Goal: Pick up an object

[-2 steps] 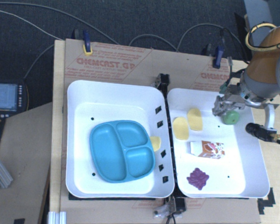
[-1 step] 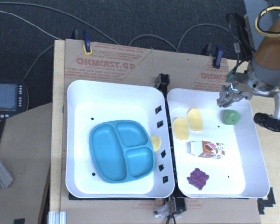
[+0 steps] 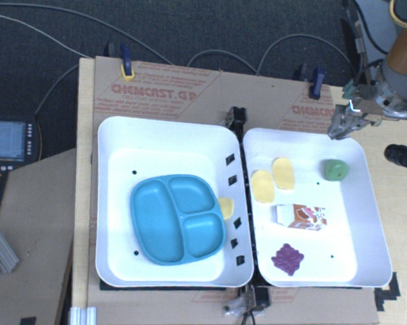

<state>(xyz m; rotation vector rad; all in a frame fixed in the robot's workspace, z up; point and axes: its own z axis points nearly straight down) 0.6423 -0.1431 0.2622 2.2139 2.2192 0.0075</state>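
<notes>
White plastic makes up both bins. The left bin holds a blue tray with three compartments, lying a little toward the near side. Just right of the tray, touching its edge, a small yellow piece rests on the bin floor.

Between the bins runs a dark seam with black clips along it. The bins sit on a brown board printed with red letters, held at the far edge by two blue-and-yellow clamps.

The right bin holds five loose things. A green lump lies far and to the right. Two pale yellow slices lie left of centre: one yellow slice is farther away, the other slice nearer and to its left, the two just touching or overlapping at their edges. Near the middle lies a small packet, white with a brown-red picture. Near the front edge lies a purple cluster. The packet and the cluster are apart from each other and from the slices.

The arm comes in at the upper right, its orange band showing at the corner. The gripper hangs over the far rim of the right bin, to the left of and beyond the green lump, clear of it. Nothing shows between its tips. Whether they stand apart or together I cannot tell, as they are too small and blurred.
</notes>
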